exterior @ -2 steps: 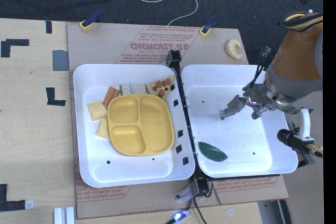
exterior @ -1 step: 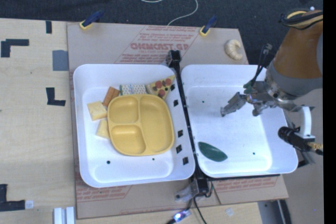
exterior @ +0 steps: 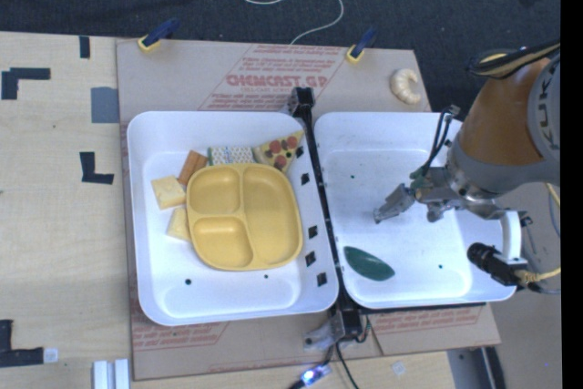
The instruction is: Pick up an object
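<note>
My gripper (exterior: 387,212) hangs over the middle of the right bin (exterior: 401,134), and I cannot tell from this slant whether my fingers are apart or together; nothing shows between them. The nearest thing to take is the green piece (exterior: 368,264), lying flat on the bin floor near the front-left corner, apart from me. It looks thin, light and probably smooth, so it may slide. I judge the best hold is across its narrow width, pressing low against the floor.
</note>
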`<state>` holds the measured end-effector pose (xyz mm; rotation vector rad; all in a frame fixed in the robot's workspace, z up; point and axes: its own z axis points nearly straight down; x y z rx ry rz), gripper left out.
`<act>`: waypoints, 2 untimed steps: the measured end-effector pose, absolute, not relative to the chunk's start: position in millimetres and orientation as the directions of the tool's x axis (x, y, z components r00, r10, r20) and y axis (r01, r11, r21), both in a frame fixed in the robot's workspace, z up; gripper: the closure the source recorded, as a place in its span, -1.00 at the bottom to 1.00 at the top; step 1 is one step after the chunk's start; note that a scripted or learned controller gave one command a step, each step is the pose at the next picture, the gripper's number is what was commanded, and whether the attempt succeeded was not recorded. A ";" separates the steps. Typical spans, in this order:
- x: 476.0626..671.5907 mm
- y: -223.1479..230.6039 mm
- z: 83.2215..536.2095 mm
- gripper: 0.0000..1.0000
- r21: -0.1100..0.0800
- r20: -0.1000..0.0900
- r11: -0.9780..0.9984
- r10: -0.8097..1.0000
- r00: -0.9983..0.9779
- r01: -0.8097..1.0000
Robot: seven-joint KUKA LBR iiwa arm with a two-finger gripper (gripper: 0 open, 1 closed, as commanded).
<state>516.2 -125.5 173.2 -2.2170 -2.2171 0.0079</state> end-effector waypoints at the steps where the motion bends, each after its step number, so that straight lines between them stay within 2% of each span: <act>1: 521.4 -116.6 117.0 -1.00 -0.007 0.001 0.002 1.000 -0.002 1.000; 2: 520.9 -115.8 82.7 -1.00 -0.003 0.000 0.001 1.000 -0.001 1.000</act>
